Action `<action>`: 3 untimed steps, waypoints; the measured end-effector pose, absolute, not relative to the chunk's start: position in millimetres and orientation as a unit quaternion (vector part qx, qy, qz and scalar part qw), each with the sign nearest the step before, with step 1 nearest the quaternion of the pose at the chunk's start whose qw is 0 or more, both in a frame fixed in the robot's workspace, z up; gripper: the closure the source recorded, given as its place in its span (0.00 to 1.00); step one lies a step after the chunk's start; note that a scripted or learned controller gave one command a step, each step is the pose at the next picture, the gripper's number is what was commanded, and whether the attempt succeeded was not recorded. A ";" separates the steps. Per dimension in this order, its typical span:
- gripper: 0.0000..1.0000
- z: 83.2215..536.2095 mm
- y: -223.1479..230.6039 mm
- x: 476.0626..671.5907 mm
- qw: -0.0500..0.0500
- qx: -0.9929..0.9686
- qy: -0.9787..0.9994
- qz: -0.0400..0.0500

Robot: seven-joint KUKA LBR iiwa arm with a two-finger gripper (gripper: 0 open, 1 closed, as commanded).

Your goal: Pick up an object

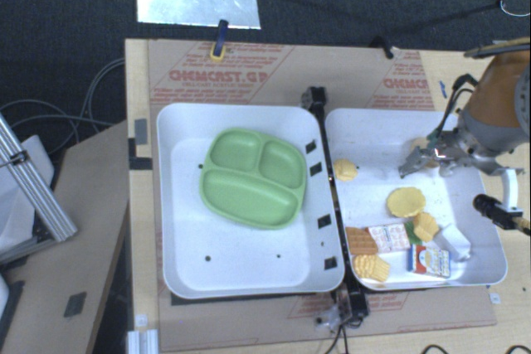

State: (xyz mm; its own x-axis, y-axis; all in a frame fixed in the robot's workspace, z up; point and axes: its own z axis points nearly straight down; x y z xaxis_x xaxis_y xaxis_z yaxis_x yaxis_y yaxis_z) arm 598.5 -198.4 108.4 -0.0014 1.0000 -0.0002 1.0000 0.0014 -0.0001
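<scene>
The left bin (178, 203) carries a green divided plate (253, 178) near its middle, and the right bin (369, 128) holds small food items gathered toward its near edge: a round yellow piece (406, 201), crackers (371, 267), a small carton (428, 260) and, by the left wall, a little yellow lump (345, 171). Above the right bin's far right part hangs the gripper (425, 158), its fingers spread apart with nothing between them, well apart from the food items.
</scene>
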 end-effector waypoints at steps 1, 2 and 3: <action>0.00 83.9 -197.9 599.2 0.000 0.707 0.708 0.000; 1.00 96.3 -198.2 600.6 0.002 0.706 0.708 0.001; 1.00 160.1 -193.6 603.8 0.003 0.705 0.709 0.002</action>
